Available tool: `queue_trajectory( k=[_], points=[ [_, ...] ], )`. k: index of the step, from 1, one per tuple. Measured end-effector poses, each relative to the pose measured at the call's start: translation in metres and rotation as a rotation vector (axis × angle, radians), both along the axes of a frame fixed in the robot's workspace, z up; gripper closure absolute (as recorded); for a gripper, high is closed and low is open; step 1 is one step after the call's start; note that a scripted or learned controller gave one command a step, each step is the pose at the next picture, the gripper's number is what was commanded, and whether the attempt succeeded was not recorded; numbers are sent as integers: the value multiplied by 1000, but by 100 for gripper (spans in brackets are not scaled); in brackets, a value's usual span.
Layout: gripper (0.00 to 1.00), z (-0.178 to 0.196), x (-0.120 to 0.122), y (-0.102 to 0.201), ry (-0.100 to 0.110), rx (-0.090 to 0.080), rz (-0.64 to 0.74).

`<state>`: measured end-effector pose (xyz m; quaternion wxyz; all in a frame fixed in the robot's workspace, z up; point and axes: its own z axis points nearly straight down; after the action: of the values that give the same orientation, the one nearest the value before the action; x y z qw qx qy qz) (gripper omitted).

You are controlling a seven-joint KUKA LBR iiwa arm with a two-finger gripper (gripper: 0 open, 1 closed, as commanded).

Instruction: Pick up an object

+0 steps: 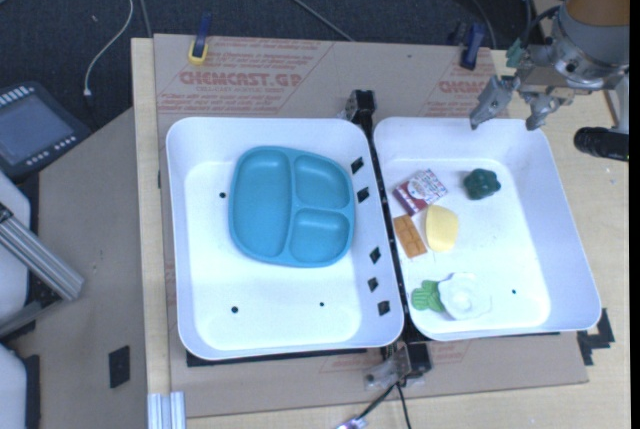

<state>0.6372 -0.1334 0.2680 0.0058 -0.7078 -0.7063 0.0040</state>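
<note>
Objects [443,228] are lying in the right bin [560,217], below the pincer [509,111], which is hovering over the bin's far rim, fingers spread, pinching nothing.

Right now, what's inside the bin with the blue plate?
The left bin holds just the blue plate, lying flat with three hollows. Whatever is under the plate is covered.

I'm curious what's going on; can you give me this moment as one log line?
gripper: open, holding nothing, above right bin's far edge | green toy: nearest, in the bin | blue tray: left bin
</note>
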Motion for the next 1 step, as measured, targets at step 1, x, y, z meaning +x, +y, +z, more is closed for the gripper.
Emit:
queue_trajectory(
  k=[1],
  points=[
    [0, 8, 2, 0, -13, -2, 3]
  ],
)
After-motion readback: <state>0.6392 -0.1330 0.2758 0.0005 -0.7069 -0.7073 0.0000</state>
